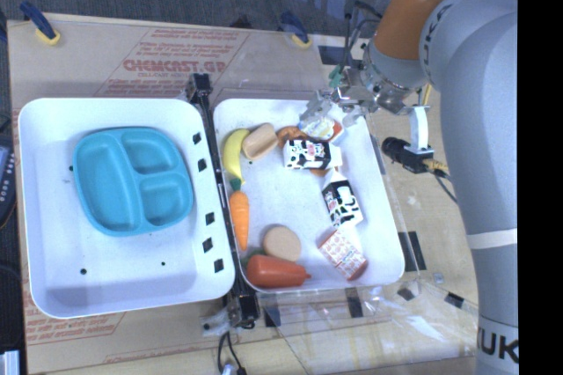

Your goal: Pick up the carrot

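Note:
The carrot (238, 219) is orange with a green top and lies lengthwise along the left wall of the right bin (380, 188), just below a yellow banana (232, 155). My gripper (324, 111) hangs over the far right corner of that bin, above a small orange and white item and a black-and-white cow-pattern carton (306, 155). It is well away from the carrot, up and to the right of it.
The right bin also holds a tan bread piece (259, 141), a small bottle (342, 202), a red checked packet (341, 252), a round tan disc (281, 241) and a red vegetable (274, 272). A blue divided plate (132, 180) lies in the left bin (44, 276).

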Robot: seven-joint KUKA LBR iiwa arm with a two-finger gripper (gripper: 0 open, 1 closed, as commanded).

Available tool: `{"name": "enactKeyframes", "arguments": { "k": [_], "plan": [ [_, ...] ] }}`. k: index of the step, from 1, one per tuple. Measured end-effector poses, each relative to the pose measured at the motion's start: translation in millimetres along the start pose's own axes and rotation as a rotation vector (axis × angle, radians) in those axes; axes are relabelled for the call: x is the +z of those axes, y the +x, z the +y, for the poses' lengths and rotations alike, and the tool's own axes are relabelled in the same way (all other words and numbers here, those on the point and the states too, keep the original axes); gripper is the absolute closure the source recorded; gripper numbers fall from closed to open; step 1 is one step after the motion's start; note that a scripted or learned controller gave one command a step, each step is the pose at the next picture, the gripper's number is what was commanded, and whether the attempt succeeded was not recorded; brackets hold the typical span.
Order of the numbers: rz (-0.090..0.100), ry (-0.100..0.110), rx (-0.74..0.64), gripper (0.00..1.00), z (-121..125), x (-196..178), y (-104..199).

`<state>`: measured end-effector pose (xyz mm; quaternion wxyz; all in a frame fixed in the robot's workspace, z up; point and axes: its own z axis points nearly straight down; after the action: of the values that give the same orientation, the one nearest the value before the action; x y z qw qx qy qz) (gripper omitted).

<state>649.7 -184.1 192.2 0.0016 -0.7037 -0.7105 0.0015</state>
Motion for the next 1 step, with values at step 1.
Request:
{"name": "enactKeyframes", "arguments": {
  "k": [1],
  "plan": [
    [-0.008, -0.025, -0.077, 0.00, -48.9, 73.7, 43.0]
  ]
}}
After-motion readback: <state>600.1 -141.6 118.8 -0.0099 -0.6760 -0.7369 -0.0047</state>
